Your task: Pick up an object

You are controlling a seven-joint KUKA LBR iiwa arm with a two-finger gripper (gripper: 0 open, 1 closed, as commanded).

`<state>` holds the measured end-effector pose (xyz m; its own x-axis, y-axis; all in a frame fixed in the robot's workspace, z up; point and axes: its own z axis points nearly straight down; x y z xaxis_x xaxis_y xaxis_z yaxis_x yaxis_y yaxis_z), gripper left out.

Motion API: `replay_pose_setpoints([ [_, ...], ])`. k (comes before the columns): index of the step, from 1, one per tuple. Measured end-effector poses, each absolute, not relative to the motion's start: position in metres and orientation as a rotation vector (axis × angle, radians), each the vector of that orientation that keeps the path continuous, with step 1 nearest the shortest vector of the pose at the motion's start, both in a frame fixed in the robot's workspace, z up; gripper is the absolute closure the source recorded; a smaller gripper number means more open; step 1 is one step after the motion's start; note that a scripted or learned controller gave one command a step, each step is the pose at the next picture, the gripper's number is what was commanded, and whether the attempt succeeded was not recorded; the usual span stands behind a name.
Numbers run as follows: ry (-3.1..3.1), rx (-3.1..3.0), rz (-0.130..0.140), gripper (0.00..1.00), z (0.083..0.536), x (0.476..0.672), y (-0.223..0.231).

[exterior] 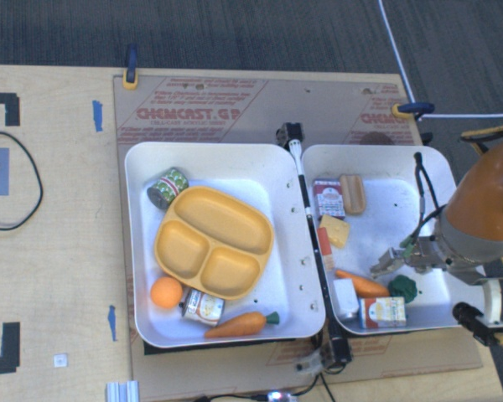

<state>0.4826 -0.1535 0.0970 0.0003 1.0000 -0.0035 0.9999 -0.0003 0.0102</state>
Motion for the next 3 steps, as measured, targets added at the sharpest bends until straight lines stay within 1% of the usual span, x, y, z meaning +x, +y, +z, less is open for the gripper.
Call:
replay_pose_setpoints([
  [1, 2.211, 2.212, 0.010, 1.00, 0.107, 0.484, -0.154],
  [2, 2.223, 2.217, 0.004, 1.00, 0.185, 0.481, -0.077],
  [3, 2.222, 2.219, 0.003, 0.00, 0.185, 0.480, -0.077],
])
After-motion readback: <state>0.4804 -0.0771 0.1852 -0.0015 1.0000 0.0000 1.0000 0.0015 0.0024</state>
